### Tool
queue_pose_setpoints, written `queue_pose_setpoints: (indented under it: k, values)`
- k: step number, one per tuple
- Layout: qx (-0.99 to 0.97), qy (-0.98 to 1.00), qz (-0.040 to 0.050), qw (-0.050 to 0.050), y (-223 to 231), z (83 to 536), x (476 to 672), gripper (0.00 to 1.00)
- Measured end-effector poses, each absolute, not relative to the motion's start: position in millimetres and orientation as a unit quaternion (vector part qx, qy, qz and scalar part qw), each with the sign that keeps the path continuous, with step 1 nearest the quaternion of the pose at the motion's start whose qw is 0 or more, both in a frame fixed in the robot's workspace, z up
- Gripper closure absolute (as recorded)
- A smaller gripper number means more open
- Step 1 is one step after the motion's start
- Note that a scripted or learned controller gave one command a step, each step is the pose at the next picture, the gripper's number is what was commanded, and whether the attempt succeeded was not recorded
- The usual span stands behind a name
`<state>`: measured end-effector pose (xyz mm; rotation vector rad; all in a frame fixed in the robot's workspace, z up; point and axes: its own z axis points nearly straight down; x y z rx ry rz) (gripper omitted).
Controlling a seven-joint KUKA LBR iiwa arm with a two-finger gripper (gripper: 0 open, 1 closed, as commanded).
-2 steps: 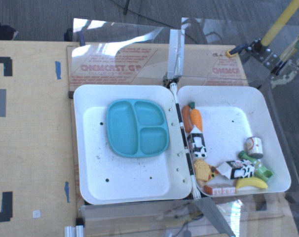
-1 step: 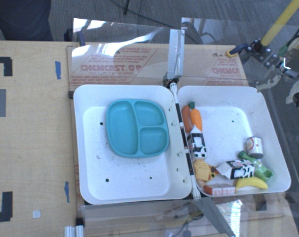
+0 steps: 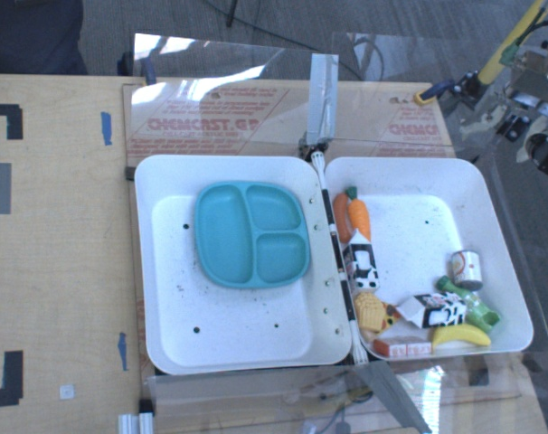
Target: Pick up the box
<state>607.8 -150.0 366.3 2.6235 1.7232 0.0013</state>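
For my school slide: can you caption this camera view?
Teal tray in left bin; toy food and box in right bin.

The setting is a robotics laboratory test bench. Two shallow white plastic bins sit side by side on a pale plywood bench top marked with blue tape strips, fenced by clear acrylic panels. Toy plastic food items serve as test objects. Black cables cross grey carpet.
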Motion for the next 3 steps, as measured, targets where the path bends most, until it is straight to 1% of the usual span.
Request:
queue_pose_setpoints:
  k: [1,2,3]
  values:
    - [0.868,0.497,-0.0009,-0.001,-186,147,589.2,0.0]
    - [0.876,0.483,0.0,0.0,-210,248,612.5,0.0]
    - [0.838,0.545,-0.0007,-0.001,-199,247,602.2,0.0]
